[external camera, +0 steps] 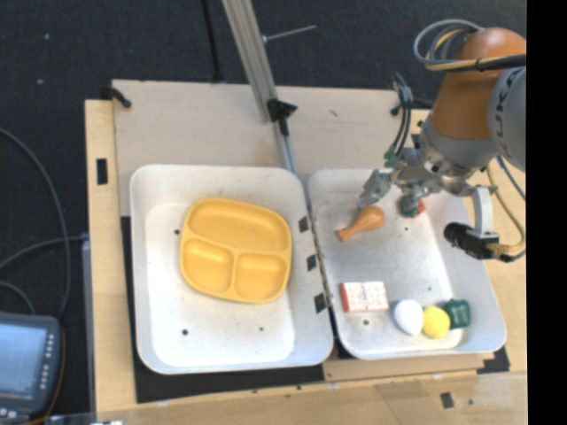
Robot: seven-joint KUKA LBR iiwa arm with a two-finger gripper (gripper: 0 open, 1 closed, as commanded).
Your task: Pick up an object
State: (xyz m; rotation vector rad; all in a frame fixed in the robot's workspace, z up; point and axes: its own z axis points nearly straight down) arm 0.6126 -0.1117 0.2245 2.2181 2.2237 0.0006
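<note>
jaws (391,193) above drumstick (361,224) in right bin (469,277)

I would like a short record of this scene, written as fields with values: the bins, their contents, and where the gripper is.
left bin: yellow plastic plate with three compartments
right bin: brown toy drumstick; white and red small box; white egg-shaped object; yellow round object; dark green small object
gripper: over the right bin's far end, just above the drumstick
gripper holding: cannot tell
</note>
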